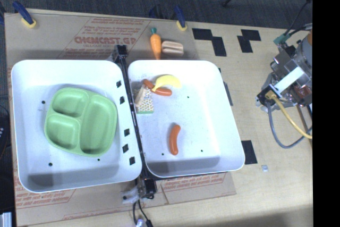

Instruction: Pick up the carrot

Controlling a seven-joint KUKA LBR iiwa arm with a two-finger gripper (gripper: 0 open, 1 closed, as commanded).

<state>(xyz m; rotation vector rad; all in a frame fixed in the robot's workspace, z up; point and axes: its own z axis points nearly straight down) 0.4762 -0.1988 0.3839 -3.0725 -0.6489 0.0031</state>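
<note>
Cardboard sheeting covers the bench beneath two white bins. Outside both bins, on the cardboard just behind the right bin, lies the carrot (green top pointing away), beside a small sandwich piece. Within the right bin sit a banana, two sausages and a wedge. A green divided plate fills the left bin. At the right edge is the arm; its gripper's state cannot be told.

The carrot is seen on the bench outside the right bin, just beyond its far rim, beside a small sandwich-like block. A banana and two sausages are noted in the right bin. A green divided plate is held in the left bin.
</note>
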